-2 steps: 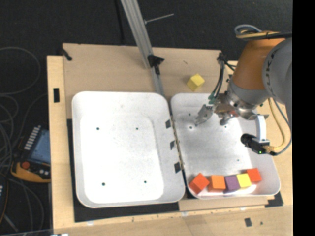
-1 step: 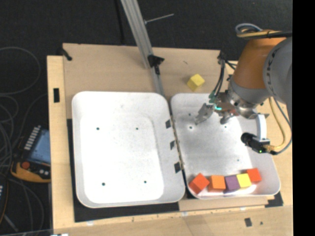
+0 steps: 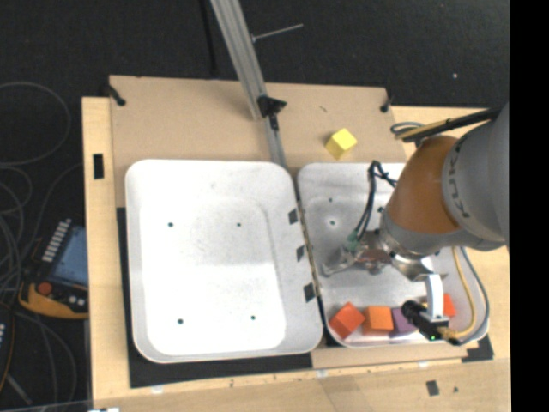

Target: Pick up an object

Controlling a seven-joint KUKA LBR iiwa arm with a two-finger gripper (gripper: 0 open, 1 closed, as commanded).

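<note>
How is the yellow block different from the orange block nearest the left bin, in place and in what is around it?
The yellow block lies on the bare bench board, outside both bins; the orange block lies inside the right bin, at its near edge. The yellow block stands alone; the orange block sits in a row beside another orange block and a purple block. The yellow block is far from the arm's end; the orange block is nearer to it. Both are small cube-like blocks.

Lying on tan bench board [image 3: 197, 118] behind right bin [image 3: 330, 191]: yellow cube [image 3: 340, 142]. Sitting beside it, left bin [image 3: 214, 256]. Slanting in from above: grey metal rail [image 3: 244, 45]. Resting on dark floor at far left: handheld pendant [image 3: 56, 269] with cables [image 3: 26, 170].
</note>
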